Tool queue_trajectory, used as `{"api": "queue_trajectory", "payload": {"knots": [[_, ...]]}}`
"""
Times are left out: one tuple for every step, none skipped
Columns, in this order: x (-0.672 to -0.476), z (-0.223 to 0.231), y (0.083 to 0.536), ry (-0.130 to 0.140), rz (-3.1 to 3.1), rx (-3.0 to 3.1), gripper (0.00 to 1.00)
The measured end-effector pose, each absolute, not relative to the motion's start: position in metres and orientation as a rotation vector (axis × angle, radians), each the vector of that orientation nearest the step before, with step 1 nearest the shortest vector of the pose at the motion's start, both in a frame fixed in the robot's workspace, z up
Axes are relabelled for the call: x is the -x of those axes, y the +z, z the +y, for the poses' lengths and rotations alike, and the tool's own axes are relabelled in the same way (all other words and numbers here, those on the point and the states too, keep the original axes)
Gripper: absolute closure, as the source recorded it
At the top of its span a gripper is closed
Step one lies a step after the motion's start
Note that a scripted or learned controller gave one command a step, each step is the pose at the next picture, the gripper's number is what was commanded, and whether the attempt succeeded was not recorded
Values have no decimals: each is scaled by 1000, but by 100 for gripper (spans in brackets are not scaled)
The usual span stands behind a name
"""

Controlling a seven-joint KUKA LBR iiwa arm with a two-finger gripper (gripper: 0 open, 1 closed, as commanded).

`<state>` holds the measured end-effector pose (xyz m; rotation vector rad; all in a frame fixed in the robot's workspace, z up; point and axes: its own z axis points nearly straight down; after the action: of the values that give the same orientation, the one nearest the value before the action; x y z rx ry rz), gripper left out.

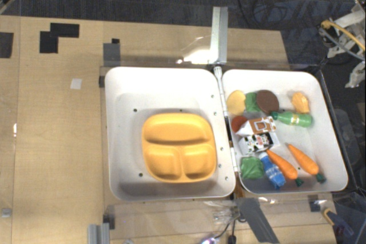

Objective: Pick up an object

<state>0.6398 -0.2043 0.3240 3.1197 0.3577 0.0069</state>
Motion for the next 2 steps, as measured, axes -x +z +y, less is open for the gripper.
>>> {"api": "queue_trajectory", "payload": {"knots": [[-658, -160, 123, 28, 329, -3119, 0], [-611, -205, 389, 7, 366, -3119, 0]]}}
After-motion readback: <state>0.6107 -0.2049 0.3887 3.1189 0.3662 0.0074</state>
